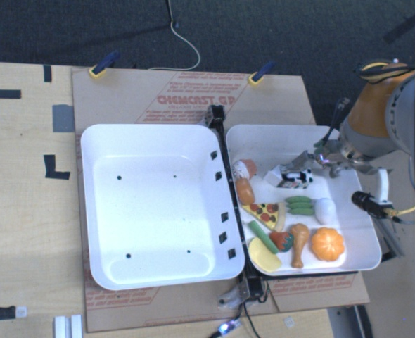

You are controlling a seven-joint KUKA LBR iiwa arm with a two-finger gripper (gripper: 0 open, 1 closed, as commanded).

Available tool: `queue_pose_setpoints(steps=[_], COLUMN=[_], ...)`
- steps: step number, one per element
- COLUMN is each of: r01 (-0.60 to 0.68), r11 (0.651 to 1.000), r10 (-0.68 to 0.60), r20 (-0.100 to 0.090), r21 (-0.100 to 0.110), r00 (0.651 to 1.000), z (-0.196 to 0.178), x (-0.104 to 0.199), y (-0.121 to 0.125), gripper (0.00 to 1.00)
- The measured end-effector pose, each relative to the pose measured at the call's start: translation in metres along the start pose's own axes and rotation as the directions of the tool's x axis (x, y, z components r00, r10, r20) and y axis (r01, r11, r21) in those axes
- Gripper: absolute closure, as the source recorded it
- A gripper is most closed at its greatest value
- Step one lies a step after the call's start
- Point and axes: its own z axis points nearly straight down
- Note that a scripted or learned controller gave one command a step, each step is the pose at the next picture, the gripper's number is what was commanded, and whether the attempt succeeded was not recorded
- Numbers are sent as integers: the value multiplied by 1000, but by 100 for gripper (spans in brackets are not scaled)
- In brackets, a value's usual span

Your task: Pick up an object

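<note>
Toy food (292, 224) lay crowded in the right bin (362, 263); I had the gripper (295, 175) low over it, though I couldn't tell its opening or hold.

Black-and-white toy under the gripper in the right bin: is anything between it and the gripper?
Nothing visible does. The gripper sits right over the black-and-white toy, near the back of the right bin. The green beans and white egg lie just in front of the toy, beside it rather than over it.
</note>
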Motion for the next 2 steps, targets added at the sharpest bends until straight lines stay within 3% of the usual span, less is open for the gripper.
queue_pose_setpoints(steps=[1, 2], r01=[5, 4], r11=[1000, 1000], r10=[-5, -4], r20=[8, 5], r21=[8, -7], r00=[1000, 1000], z=[0, -18], x=[61, 61], y=[21, 27], gripper=[0, 100])
